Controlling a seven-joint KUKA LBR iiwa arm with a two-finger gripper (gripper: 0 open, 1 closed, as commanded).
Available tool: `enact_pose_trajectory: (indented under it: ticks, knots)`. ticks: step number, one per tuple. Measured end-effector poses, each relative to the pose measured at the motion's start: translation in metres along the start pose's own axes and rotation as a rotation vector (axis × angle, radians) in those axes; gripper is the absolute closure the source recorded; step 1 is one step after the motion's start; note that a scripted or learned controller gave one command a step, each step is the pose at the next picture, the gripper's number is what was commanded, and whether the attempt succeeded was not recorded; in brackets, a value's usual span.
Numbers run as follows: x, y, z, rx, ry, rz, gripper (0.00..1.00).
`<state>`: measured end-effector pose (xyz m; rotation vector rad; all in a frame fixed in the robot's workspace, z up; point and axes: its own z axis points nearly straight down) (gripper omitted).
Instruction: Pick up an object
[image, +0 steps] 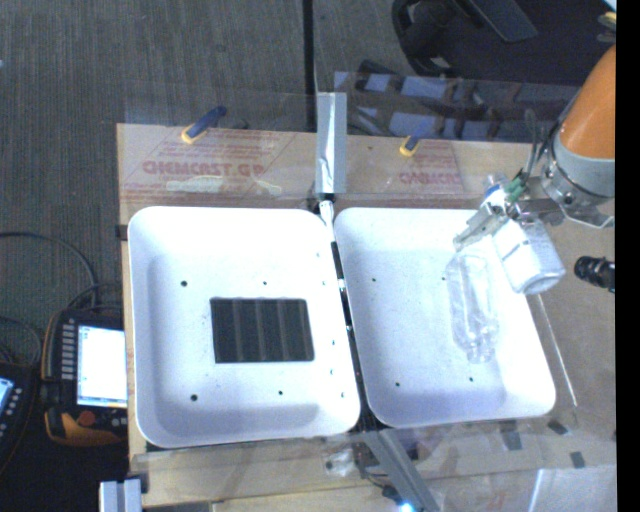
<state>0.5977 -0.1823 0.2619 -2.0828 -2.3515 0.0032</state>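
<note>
While our gripper (497, 215) hovers over the right bin (400, 390), we cannot tell how it is set or whether it grips anything. We judge the pick unfinished: a clear plastic bottle (472, 305) lies in that bin just below it.

We read faint red lettering, seemingly "CHEMCAST GP", on the brown sheet (215, 165) behind the bins.

Two bins side by side on the bench (140, 170): slatted panel (262, 330) at centre of left bin (150, 300); clear bottle (474, 305) toward right edge of right bin (400, 300).
</note>
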Motion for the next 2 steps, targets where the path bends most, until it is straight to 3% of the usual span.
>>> enact_pose_trajectory:
  ticks: [1, 2]
  knots:
    - [0.025, -0.007, -0.001, 0.000, 0.002, 0.046, 0.00]
    - [0.106, -0.063, 0.030, 0.002, 0.003, 0.144, 0.00]
